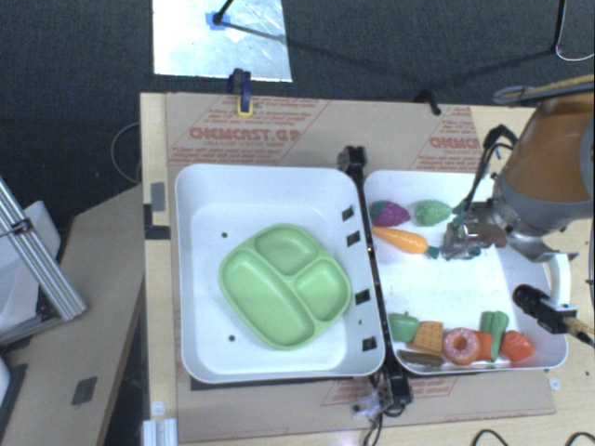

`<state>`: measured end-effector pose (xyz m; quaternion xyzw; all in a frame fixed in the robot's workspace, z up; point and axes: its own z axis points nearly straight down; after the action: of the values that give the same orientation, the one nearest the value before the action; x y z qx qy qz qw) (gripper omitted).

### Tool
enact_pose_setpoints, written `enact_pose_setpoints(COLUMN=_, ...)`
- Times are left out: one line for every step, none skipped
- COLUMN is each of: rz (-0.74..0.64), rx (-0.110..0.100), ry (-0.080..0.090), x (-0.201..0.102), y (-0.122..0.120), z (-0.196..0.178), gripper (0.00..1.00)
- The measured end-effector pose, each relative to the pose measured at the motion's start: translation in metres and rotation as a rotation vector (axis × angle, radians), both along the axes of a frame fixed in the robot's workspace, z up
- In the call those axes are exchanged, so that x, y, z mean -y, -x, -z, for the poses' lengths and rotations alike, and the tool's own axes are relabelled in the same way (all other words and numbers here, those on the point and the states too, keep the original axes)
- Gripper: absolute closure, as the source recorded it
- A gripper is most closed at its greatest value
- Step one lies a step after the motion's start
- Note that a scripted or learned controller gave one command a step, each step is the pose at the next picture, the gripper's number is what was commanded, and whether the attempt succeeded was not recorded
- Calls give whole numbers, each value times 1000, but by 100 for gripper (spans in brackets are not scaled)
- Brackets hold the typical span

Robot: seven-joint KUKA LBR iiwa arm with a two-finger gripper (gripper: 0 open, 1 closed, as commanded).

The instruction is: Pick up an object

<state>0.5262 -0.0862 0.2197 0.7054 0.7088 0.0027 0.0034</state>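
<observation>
Jaws (459,242) low over right bin (465,305), beside carrot (400,240).

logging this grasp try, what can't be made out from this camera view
- Gripper: too small and blurred in the camera view to tell its finger state or whether it touches anything.
- Arm: cut off by the right edge.
- Toy pile along the right bin's near wall: pieces overlap, so their full shapes are hidden.
- Green divided plate: compartment contents not discernible beyond plain green.

A pale green plate (284,286) sits in a white bin (200,198); an orange carrot (400,240) lies nearby.
</observation>
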Motion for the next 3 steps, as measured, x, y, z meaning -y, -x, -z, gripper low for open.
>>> enact_pose_setpoints(rz=0, rx=-6, ry=-1, x=0, y=-1, z=-5, gripper=100)
enact_pose_setpoints(rz=-5, rx=-5, ry=-3, x=-57, y=-3, z=-15, gripper=100)
enact_pose_setpoints(rz=-5, rx=-8, ry=-3, x=-106, y=-9, z=-1, gripper=100)
